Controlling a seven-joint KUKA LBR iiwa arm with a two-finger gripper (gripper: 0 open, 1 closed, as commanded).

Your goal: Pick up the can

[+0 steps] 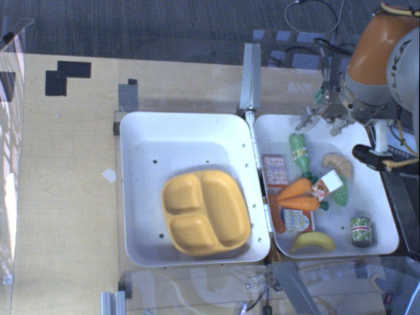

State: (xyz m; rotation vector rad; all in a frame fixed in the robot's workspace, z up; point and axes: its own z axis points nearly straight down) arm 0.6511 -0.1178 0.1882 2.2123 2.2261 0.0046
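**The can sits in the corner**

The can (pixel 361 231) is small and round with a green label. It stands in the near right corner of the right bin (pixel 387 202). A curved yellow banana (pixel 313 241) lies near it. Two smooth orange carrots (pixel 298 195) and a green bottle (pixel 300 153) lie farther off. My pincer (pixel 323 119) hangs over the far edge of that bin, well apart from the can, its thin metal fingers spread open and holding nothing. The left bin (pixel 138 176) holds a yellow tray (pixel 206 210) with three dips.

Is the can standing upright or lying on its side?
Upright: the can shows its round top to the camera, near the right bin's front corner.
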